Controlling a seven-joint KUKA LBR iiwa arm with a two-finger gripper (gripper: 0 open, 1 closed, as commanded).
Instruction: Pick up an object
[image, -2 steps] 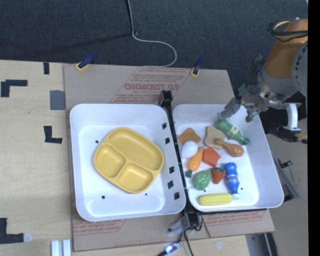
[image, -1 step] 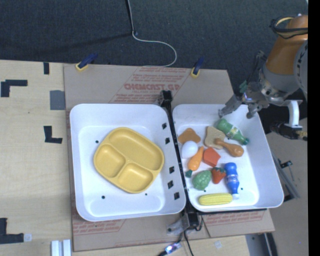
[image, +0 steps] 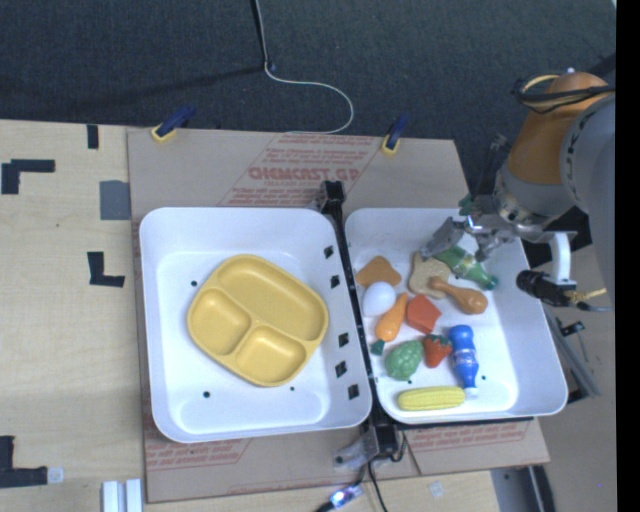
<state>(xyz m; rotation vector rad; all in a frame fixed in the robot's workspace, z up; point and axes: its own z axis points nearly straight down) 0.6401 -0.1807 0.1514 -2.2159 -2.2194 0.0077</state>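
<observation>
My gripper (image: 463, 243) hangs low over the far part of the right bin (image: 530, 385), open, its fingers (image: 438, 243) spread. A small green bottle (image: 471, 263) lies just under and in front of the fingertips, resting on a tan bread slice (image: 427, 272); I see no grasp on it. A brown drumstick (image: 459, 294) lies beside them. Further in are an orange piece (image: 378, 271), a white egg (image: 379, 298), a carrot (image: 391, 318), a red block (image: 422, 313), a green broccoli (image: 404, 358), a strawberry (image: 436, 350), a blue bottle (image: 463, 356) and a yellow corn cob (image: 432, 399).
The left bin (image: 165, 250) holds a yellow divided plate (image: 258, 318). A raised divider (image: 345, 290) runs between the two bins. The arm's grey body and orange band (image: 545, 130) stand over the right bin's far right corner. A thin cable (image: 300, 85) lies behind the bins.
</observation>
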